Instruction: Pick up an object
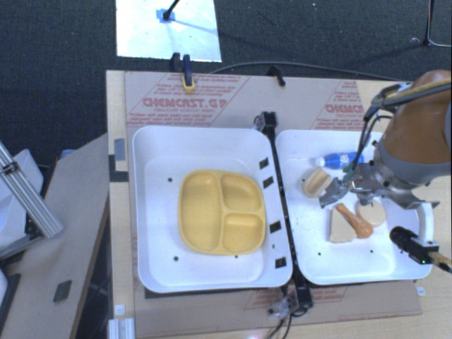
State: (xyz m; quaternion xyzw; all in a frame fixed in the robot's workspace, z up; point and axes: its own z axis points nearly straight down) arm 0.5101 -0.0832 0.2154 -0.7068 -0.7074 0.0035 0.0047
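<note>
As the arm (417, 129) reaches in from the right, its claw (339, 191) stands over the right bin (304, 263), low among the things gathered in that bin's upper middle. How far the claw is open cannot be told (the grey wrist overlaps it from this angle), and nothing is seen clamped in it.

Items noted in the right bin, relative to the claw:

1. Bun (316, 182): pale tan, lying just left of the claw. Whether the two touch cannot be told.
2. Bottle (336, 161): white with a blue part, lying on its side just above the claw, its right end hidden behind the arm.
3. Toast (340, 230): a flat pale slice just below the claw.
4. Stick (354, 221): orange-brown, lying at a slant across the toast's upper right, its upper end close under the claw.
5. Disc (374, 214): pale and round, just right of the stick, partly covered by the wrist.

All five lie near one another. The bun, bottle and stick are the closest to the claw.

The left bin (152, 189) holds a yellow plate (219, 212) with three compartments, lying flat near its middle and well apart from the claw. Both bins sit side by side, edges touching, on the worktop (176, 101), which bears red lettering.
</note>
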